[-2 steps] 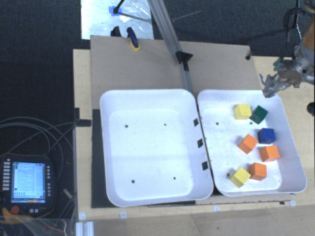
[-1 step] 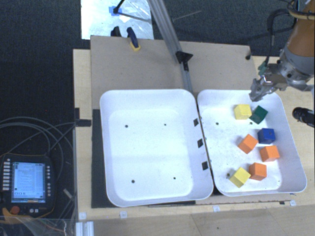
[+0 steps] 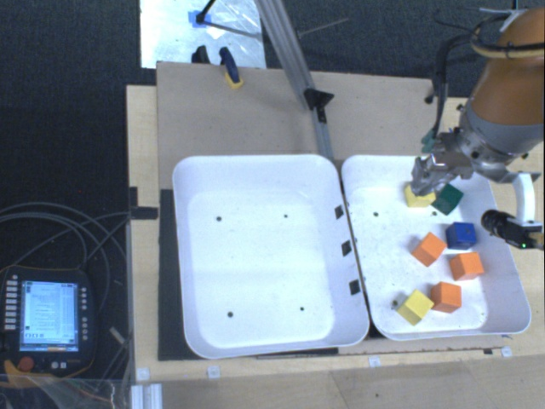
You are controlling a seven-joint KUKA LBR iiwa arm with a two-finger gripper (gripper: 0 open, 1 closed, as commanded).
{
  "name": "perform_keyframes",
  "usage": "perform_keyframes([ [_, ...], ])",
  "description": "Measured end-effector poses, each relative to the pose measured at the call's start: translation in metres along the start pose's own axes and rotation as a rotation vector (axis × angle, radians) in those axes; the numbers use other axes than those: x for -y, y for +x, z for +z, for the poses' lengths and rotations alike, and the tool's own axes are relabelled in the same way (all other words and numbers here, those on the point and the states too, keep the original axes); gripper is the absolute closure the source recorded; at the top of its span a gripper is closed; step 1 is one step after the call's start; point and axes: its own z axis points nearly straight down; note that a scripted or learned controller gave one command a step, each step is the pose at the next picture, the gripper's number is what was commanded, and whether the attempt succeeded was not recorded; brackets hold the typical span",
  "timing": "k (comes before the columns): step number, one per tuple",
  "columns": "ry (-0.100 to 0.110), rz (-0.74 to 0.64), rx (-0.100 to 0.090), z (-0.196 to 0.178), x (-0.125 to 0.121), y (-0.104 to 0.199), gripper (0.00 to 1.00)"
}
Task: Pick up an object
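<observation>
White bins, two, side by side on the tan desk (image 3: 255, 109). Left bin (image 3: 192, 228): well apart from the pincer. Right bin (image 3: 375, 186): directly beneath the pincer, carrying all the blocks.

Grey arm with orange band (image 3: 511, 79): enters over the right bin's far corner. Pincer (image 3: 428, 177) points down at the bin floor; whether it is open or closed cannot be told, and nothing is seen gripped.

Blocks, roughly alike in size:
- Yellow block (image 3: 419, 198): touching or just under the pincer tip, on its near side. Judged the likeliest target; a short straight descent should meet it.
- Green block (image 3: 447, 199): just beside the pincer, crowding the yellow one; risk of being nudged.
- Blue block (image 3: 461, 234): near.
- Orange blocks (image 3: 429, 249), (image 3: 466, 266), (image 3: 445, 296): further toward the bin's near edge.
- Second yellow block (image 3: 415, 306): furthest from the pincer.
</observation>
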Motion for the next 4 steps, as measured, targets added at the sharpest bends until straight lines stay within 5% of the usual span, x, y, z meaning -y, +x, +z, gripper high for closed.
perform_keyframes([
  [3,-0.001,-0.002,-0.001,0.030,0.062,0.148,1.00],
  [4,-0.003,0.006,0.001,0.030,0.061,0.144,0.00],
])
